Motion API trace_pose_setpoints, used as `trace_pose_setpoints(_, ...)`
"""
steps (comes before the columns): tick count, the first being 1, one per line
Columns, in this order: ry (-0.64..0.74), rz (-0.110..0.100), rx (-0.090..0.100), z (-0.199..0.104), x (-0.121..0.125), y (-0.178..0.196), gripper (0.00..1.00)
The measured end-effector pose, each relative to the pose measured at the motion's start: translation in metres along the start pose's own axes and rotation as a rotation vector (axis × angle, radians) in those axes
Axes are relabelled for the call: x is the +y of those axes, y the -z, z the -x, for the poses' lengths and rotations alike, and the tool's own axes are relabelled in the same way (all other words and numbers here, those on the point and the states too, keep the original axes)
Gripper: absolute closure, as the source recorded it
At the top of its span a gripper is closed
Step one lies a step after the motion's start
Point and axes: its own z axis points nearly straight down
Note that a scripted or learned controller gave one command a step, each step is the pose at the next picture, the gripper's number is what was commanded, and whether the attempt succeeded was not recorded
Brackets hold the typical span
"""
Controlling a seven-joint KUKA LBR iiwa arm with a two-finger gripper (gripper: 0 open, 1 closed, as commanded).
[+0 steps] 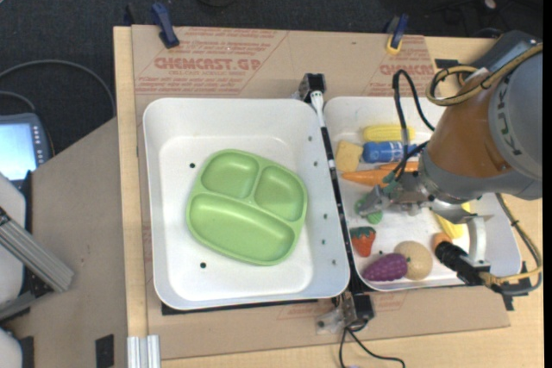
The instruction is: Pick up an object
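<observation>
Green tray [246, 207] sits alone in left bin [164, 185]. Right of it, toys lie in right bin [509, 250]: carrot [371, 177], strawberry [363, 240], grapes [385, 268]. Gripper [379, 201] is low just right of carrot; jaws' state: can't tell. Nothing lifted yet, so grasp & lift remain.

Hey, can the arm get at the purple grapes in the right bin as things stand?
Probably yes. The grapes lie uncovered near the right bin's front edge, just below the gripper; only the strawberry sits between them.

Matt green plastic plate [248, 207] in a glossy white plastic bin [164, 185].
</observation>
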Motion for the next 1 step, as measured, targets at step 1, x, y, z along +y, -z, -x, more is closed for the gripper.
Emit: trace_pose_setpoints(1, 0.004, -0.002, -0.003, 0.0177, 0.0829, -0.0131, 0.00)
